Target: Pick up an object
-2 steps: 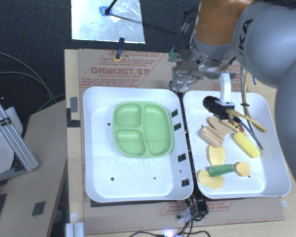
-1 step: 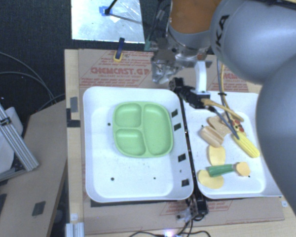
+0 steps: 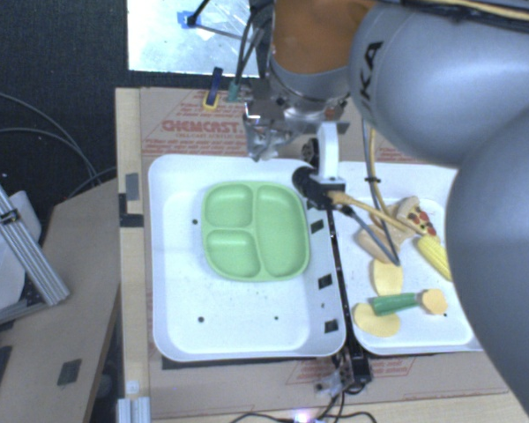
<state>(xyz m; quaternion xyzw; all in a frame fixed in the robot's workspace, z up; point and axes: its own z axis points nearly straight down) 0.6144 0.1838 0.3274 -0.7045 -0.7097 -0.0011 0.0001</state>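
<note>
Gripper [image 3: 263, 144] hung at far edge of left bin [image 3: 172, 263], just past tray [image 3: 251, 232], probably lining up a pick. Couldn't tell how the jaws stood; nothing seen held. Tray lay flat mid-bin. Corn [image 3: 434, 254] and marker [image 3: 392, 304] sat loose in right bin [image 3: 454, 333].

The tray [image 3: 251, 232] is pale green, the bin [image 3: 178, 324] holding it white, the corn cob [image 3: 434, 255] yellow.
</note>
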